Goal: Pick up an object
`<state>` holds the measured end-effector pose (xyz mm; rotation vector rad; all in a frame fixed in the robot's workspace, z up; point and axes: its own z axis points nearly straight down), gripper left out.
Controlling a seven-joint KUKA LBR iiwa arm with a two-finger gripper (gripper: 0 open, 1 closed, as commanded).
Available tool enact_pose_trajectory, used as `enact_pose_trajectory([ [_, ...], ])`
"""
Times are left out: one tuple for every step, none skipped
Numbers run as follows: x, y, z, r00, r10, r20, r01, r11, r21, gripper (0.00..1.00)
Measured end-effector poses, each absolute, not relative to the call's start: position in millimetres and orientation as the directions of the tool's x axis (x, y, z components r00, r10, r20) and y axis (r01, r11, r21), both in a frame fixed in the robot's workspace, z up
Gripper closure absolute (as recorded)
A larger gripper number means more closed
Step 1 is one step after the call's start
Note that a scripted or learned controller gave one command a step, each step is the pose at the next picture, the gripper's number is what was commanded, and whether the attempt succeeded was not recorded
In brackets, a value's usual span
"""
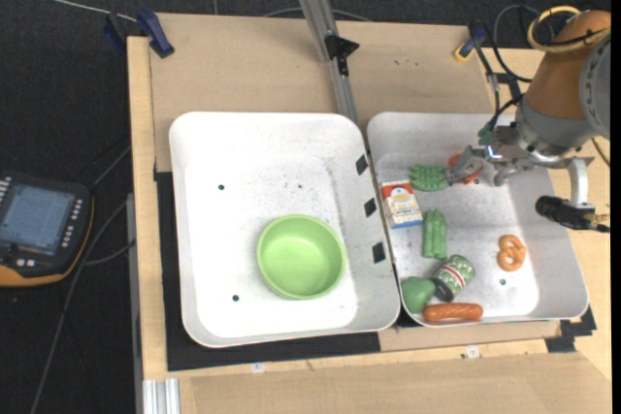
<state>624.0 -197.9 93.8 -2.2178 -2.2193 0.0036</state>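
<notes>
Dark carpet surrounds wooden bench (252, 63); two white bins side by side. Landmark: small carton (400, 206) in right bin (543, 301).

- Gripper (464, 169) up-right of carton, low over bin, tips at green leafy toy (427, 176). You cannot tell whether jaws are apart, together, or on toy; reddish parts blur there.
- Likely target: leafy toy, just above carton.
- Green pickle-like toy (434, 233), can (452, 274), sausage (452, 312) below carton; pretzel (510, 252) lower right. Clutter crowds your approach.
- Green bowl (301, 255) left of carton, in left bin (209, 208).
</notes>
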Motion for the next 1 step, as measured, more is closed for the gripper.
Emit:
enact_pose_trajectory([
  [624.3,-197.8,95.9,0.000,1.000,0.000,1.000,0.000,0.000,0.00],
])
